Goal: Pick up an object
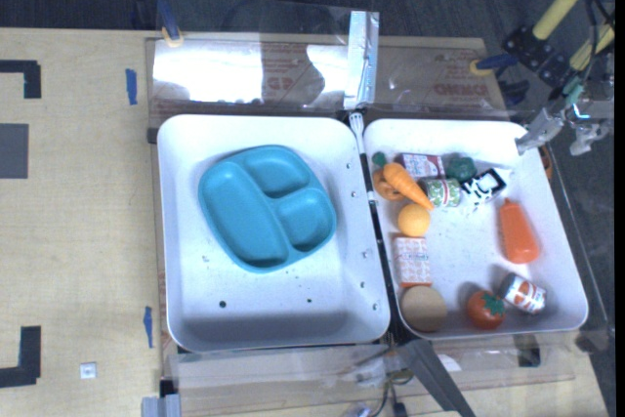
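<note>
The right bin (459,129) holds several toy foods. There is a carrot (402,183), an orange ball (414,221), a green-labelled can (441,192) and a black-and-white piece (481,186). Also in it are a long orange-red piece (518,231), a red-and-white packet (412,259), a brown round piece (423,306), a tomato (485,307) and a small tin (524,293). My gripper (569,117) hangs at the view's right edge, just beyond the bin's far right corner. It is apart from all the objects, and nothing shows in it.
The left bin (186,239) bears a blue divided plate (267,203). A clear plastic wall (293,54) stands behind both bins. Yellow cable and black fittings (547,39) crowd the top right. Wooden bench (68,210) lies to the left.
</note>
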Available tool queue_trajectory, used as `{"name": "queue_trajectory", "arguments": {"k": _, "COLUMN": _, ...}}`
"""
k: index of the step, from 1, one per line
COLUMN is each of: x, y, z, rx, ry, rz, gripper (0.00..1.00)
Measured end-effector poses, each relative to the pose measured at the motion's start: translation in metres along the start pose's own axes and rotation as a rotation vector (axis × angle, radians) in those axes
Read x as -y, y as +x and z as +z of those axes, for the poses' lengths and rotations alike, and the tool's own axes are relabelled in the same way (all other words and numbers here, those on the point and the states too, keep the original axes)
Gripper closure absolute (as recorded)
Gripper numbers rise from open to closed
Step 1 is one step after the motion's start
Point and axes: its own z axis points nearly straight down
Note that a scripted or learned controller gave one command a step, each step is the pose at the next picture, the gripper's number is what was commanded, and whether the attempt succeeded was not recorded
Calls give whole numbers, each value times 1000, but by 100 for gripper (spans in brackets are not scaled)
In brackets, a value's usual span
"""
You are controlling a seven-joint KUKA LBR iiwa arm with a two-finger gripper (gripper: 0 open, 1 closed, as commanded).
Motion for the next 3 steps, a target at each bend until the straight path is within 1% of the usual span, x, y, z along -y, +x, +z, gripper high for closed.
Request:
{"name": "queue_trajectory", "arguments": {"k": 1, "x": 26, "y": 31, "z": -77, "rx": 3, "ry": -8, "rz": -33, "gripper": 0}}
{"name": "queue_trajectory", "arguments": {"k": 2, "x": 97, "y": -7, "z": 53, "rx": -1, "ry": 8, "rz": -57, "gripper": 0}}
{"name": "queue_trajectory", "arguments": {"k": 3, "x": 62, "y": -4, "z": 117, "rx": 7, "ry": -29, "rz": -21, "gripper": 0}}
